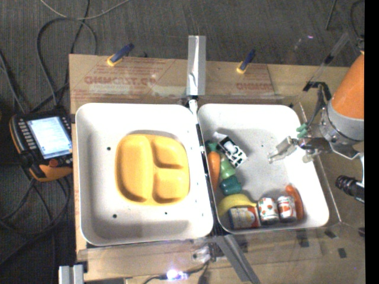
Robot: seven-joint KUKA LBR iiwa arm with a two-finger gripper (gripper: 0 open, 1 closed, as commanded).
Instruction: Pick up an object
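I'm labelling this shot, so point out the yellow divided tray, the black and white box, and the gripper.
yellow divided tray (153,167): camera view, on its centre ridge.
black and white box (232,152): camera view, on its top face.
gripper (277,154): camera view, at its fingertips, above the right bin (260,114).

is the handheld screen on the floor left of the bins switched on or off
On. The handheld screen glows pale blue-white with faint lines of content, while its casing and the floor around it are dark. What it displays is too small to read.
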